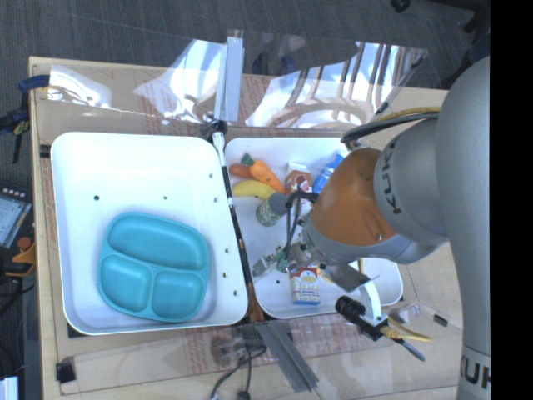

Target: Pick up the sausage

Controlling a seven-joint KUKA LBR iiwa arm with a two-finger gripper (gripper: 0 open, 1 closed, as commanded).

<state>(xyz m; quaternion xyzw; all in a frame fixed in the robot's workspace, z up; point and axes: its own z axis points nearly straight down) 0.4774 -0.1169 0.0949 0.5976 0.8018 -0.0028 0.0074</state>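
Over the right-hand shallow white plastic bin (268, 297), the grey arm with its orange band (358, 211) reaches in from the right and covers much of the bin's middle and right side. Its two-finger gripper (273, 262) hangs low near the bin's centre, close above the floor, among small metal parts that blur together. Whether it is wide, narrow or holding anything cannot be told from this angle.

Along the far left of that bin lies a cluster of toy food. An orange plastic carrot with a green top (260, 172) is farthest, with a yellow plastic banana (252, 189) just beside it on the near side. A small round grey-green can (268, 213) sits nearer again, and a small orange-and-white box (298, 177) stands right of the carrot. A blue object (330, 173) peeks out beside the arm. The sausage cannot be picked out with certainty among these; the arm may be hiding it.

Just right of the gripper on the near side lies a small white carton with red and blue print (306, 287).

Well apart, the left-hand white bin (75, 152) holds a turquoise divided plastic plate (154, 265) in its near half.
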